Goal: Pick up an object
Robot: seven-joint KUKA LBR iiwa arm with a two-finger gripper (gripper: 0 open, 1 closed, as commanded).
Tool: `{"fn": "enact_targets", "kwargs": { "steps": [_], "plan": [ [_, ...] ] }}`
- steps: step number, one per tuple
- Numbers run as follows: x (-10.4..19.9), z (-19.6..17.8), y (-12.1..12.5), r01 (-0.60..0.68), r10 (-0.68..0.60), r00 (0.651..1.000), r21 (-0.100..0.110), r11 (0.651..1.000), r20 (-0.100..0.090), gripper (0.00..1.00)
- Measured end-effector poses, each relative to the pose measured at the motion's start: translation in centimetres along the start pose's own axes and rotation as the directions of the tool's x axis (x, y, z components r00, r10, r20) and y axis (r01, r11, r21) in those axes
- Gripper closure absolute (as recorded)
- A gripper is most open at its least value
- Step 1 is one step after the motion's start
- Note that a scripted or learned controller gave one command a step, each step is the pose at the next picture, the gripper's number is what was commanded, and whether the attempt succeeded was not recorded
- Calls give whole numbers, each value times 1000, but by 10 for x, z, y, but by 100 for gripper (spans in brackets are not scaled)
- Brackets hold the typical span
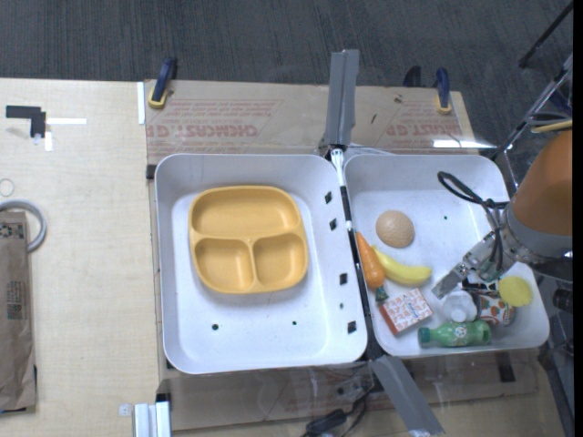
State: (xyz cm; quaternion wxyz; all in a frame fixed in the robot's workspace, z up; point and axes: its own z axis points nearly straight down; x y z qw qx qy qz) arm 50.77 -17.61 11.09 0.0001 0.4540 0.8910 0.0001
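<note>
Here the gripper (466, 279) hangs low over the right bin (428, 176), amid the clutter at its near right corner, so it seems to be seeking a grasp. Whether its fingers are apart, I cannot tell. The candidates crowd below: lemon (516, 290), green bottle (455, 335), banana (401, 269), carrot (369, 259), egg (395, 228).

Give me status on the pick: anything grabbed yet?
Done: the arm has reached into the right bin, and the gripper sits low among the clutter by the yellow ball and green bottle. In hand: nothing visibly between its fingers; grip state unclear. Left: secure an object and lift. Banana, carrot and egg lie untouched.
</note>
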Motion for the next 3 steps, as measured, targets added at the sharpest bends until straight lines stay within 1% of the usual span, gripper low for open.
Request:
{"fn": "enact_targets", "kwargs": {
  "steps": [1, 2, 3],
  "plan": [
    [19, 19, 68, 330, -330, 944, -1, 944, 2, 0],
    [9, 19, 55, 408, -408, 913, -1, 913, 2, 0],
    [33, 19, 91, 304, -304, 953, 1, 953, 4, 0]
  ]
}}
